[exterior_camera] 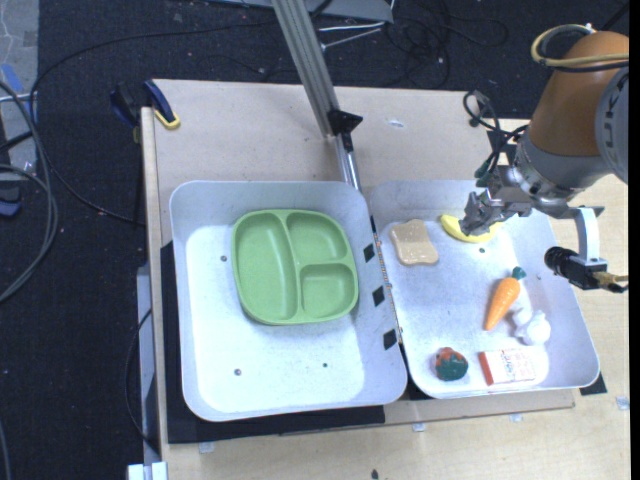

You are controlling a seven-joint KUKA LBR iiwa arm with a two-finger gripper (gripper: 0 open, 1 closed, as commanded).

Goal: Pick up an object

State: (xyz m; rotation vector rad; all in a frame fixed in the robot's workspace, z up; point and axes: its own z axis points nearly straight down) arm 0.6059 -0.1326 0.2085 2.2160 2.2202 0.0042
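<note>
On the worktop (250, 118), the left bin (200, 368) carries a green divided plate (296, 266) at its centre. In the right bin (440, 308) a slice of bread (414, 243) lies at ten o'clock, a carrot (502, 302) near the middle, a red-and-green ball (450, 364) at seven o'clock and a small carton (512, 366) at five o'clock. At the bin's twelve o'clock lies a banana (462, 231) — the end effector (482, 212) sits directly over its right end, touching or nearly so. Whether its tips are spread or closed, I cannot tell.

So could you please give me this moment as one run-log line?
arm: over right bin | gripper: at banana | carrot: untouched | left bin: green tray
</note>
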